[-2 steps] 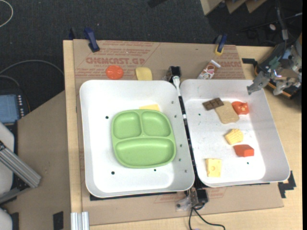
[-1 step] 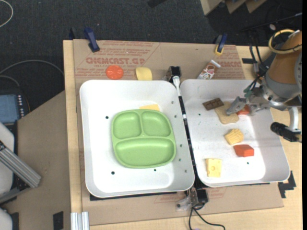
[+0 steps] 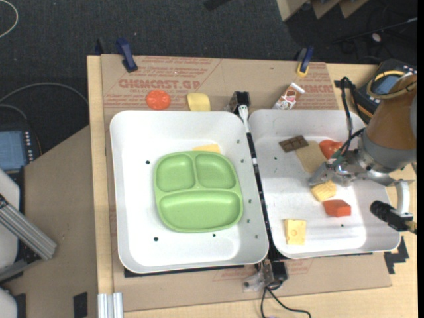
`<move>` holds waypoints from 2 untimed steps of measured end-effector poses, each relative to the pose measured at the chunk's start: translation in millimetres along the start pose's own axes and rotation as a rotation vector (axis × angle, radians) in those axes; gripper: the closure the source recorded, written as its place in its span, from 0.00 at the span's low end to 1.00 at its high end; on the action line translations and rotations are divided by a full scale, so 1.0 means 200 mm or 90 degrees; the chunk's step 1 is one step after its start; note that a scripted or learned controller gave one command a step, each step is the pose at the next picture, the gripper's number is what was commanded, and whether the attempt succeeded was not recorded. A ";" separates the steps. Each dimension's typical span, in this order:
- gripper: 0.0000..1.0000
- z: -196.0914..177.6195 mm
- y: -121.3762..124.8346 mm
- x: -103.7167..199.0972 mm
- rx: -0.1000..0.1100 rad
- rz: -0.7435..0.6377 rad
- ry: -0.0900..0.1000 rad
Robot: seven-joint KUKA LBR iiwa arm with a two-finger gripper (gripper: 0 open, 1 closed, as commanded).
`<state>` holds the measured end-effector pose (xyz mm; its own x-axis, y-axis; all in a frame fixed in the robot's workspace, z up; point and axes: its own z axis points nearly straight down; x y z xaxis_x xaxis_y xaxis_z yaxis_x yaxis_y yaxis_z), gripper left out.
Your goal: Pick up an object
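A grey robot arm (image 3: 391,134) with an orange band reaches from 3 o'clock into the right bin (image 3: 358,244) on a cardboard-topped bench (image 3: 199,78). Its claw (image 3: 329,175) hangs low over the bin floor, just above a pale yellow block (image 3: 324,191); whether the claw is apart or together cannot be told from this slant. Around it lie a red-orange piece (image 3: 337,208) at 5 o'clock, a yellow cheese-like wedge (image 3: 295,231) toward 7 o'clock, a brown bar (image 3: 293,144) at 11 o'clock and a red object (image 3: 328,148) at 12 o'clock. The left bin (image 3: 132,138) holds a green divided plate (image 3: 197,192) with a yellow piece (image 3: 207,149) at its 12 o'clock edge. An orange disc (image 3: 158,99) and a yellow block (image 3: 199,102) sit on the bench beyond the bins.
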<state>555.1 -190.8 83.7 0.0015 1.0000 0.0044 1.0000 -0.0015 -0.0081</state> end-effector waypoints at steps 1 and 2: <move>0.00 0.00 -0.26 0.17 -0.002 0.000 -0.001; 1.00 -0.05 -0.25 0.16 -0.006 0.001 -0.003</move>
<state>505.2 -158.9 94.9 0.0025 1.0000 -0.0010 1.0000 -0.0025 0.0020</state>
